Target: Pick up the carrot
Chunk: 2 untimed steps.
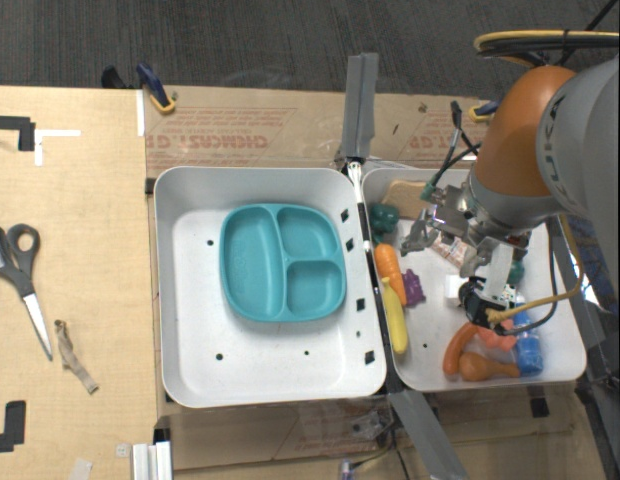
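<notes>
Across the top of the frame I see dark grey carpeted floor (240, 18). Below it, on the left, lies my pale wooden benchtop (70, 268), marked with black tape corners (15, 133) in the upper left and lower left. Scissors (20, 278) rest at the left edge, a scrap of tape (75, 358) just beside them. Brown cardboard (250, 133) with printed lettering covers the bench toward the centre, a blue clamp (155, 88) at its upper left corner. The light is even and soft.

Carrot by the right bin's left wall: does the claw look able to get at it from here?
Probably yes. The carrot lies uncovered, nothing on top, though the yellow banana touches its lower end and the bin wall crowds one side.
</notes>
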Motion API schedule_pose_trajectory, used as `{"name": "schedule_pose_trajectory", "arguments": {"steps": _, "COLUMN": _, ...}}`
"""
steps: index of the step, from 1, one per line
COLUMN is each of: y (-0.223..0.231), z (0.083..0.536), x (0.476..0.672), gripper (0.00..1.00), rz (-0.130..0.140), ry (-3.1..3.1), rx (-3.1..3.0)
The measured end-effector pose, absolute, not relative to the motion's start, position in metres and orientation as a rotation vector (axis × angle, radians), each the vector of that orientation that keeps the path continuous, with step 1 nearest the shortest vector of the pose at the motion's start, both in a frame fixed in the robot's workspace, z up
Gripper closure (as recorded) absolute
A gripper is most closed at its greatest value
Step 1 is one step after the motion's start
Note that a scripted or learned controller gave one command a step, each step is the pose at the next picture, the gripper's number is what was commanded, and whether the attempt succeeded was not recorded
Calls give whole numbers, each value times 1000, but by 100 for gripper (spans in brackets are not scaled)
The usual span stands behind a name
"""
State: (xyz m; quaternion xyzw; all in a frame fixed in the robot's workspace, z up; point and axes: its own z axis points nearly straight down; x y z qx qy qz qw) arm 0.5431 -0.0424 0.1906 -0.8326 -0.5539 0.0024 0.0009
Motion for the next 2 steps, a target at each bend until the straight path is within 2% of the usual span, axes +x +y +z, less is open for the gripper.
{"name": "schedule_pose_trajectory", "arguments": {"steps": 1, "y": -3, "z": 192, "x": 551, "gripper": 0, "rz": 7, "ry": -1739, "rx": -2615}}
{"name": "schedule_pose_trajectory", "arguments": {"steps": 2, "y": -53, "z": 191, "x": 546, "gripper": 0, "rz": 6, "ry": -1409, "rx": -2807}}
